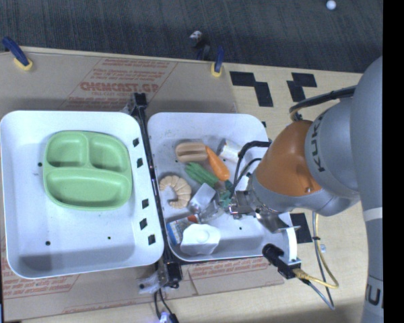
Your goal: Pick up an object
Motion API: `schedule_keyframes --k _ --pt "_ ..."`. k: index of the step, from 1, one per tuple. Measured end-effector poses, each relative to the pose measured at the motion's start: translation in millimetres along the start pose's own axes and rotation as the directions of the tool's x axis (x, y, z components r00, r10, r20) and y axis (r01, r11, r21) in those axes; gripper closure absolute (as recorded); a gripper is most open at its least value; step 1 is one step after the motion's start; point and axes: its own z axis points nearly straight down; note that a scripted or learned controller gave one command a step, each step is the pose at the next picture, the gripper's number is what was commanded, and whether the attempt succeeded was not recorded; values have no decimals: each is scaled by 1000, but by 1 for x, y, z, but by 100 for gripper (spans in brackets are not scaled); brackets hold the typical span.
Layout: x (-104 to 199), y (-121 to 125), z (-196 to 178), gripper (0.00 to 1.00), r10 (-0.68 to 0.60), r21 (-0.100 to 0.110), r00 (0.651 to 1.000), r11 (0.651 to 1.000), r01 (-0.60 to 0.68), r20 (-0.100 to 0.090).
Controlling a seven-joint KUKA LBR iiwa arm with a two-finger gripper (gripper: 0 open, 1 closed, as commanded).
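End effector [223, 206] low in right bin [163, 128] among toy food, grip state unclear, green tray [87, 169] in left bin [13, 180]

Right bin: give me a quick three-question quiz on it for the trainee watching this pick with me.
1. True or false: the green divided plate lies in the right bin.
2. Which item sits nearest the right bin's front edge: A) hot dog B) white carton C) carrot?
3. Fill in: the arm's band above the wrist is ____.

Key: 1 false, it lies in the left bin; 2 B; 3 orange.
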Motion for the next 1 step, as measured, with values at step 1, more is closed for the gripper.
schedule_keyframes --k 1 --pt "-1 1 -10 100 -6 0 1000 1000 6 2"
